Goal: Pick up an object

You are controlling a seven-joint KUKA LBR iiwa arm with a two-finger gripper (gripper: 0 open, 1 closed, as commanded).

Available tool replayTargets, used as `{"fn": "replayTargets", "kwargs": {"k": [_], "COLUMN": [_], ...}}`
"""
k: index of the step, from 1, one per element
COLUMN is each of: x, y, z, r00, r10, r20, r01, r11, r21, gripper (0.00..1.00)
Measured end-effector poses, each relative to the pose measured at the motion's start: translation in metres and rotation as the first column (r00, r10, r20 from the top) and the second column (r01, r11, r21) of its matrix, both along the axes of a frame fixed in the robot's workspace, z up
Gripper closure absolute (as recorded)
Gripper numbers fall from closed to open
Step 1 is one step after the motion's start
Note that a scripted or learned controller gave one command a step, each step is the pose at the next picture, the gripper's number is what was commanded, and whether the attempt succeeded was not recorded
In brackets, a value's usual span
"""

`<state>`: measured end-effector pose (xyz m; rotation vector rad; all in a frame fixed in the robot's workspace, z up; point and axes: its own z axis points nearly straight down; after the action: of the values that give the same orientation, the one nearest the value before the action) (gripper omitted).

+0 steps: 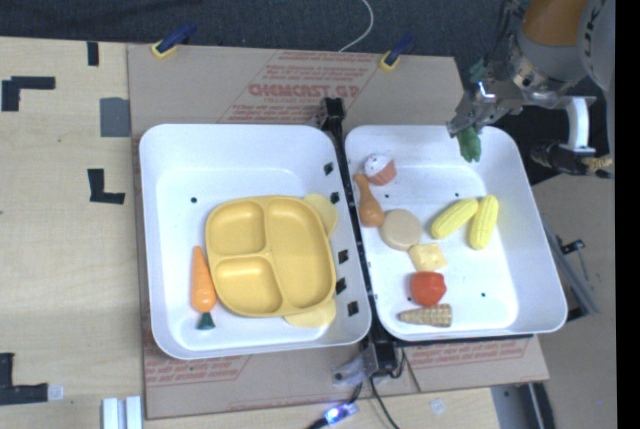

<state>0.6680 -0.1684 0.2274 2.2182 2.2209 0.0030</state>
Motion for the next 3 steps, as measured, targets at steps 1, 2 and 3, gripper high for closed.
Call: {"fn": "replayTargets", "kwargs": {"k": [1, 2, 3], "x": [0.003, 0.004, -0.010], "y": [0.057, 0.075, 0.072], "z": [0.008, 0.005, -0.007], "r00": [1.000, 1.000, 1.000], "r10": [0.005, 0.002, -0.001], "r20": [-0.003, -0.005, -0.007], "r01": [-0.005, -0.002, 0.001], "r11": [1.000, 1.000, 1.000], "r21": [0.002, 0.001, 0.000], "gripper": [1.00, 1.00, 1.00]}}
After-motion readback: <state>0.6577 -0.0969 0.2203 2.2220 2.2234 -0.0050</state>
